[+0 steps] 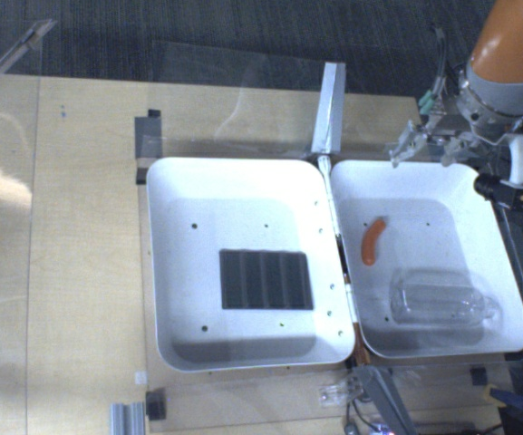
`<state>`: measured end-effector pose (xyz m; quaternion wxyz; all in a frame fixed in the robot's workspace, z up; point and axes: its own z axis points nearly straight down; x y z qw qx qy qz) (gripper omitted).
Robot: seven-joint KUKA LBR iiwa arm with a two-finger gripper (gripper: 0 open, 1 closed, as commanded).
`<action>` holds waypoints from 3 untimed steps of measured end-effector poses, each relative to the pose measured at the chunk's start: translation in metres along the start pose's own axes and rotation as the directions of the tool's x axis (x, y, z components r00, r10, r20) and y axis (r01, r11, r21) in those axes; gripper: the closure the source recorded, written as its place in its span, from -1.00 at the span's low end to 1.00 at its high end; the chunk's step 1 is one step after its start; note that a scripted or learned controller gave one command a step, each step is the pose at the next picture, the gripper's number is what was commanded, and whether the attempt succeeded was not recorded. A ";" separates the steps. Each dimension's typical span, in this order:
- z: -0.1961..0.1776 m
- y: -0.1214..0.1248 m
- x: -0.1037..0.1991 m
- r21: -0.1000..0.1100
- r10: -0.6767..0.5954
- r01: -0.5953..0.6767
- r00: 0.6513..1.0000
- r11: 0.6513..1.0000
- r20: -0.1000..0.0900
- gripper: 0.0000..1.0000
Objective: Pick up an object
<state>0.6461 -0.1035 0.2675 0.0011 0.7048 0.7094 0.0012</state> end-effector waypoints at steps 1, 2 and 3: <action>0.171 -0.026 0.021 -0.002 0.122 -0.122 0.992 0.992 -0.001 -1.00; 0.160 -0.024 0.022 -0.007 0.123 -0.123 0.992 0.992 -0.002 1.00; 0.081 0.020 0.109 -0.002 0.167 -0.167 0.986 0.986 -0.001 1.00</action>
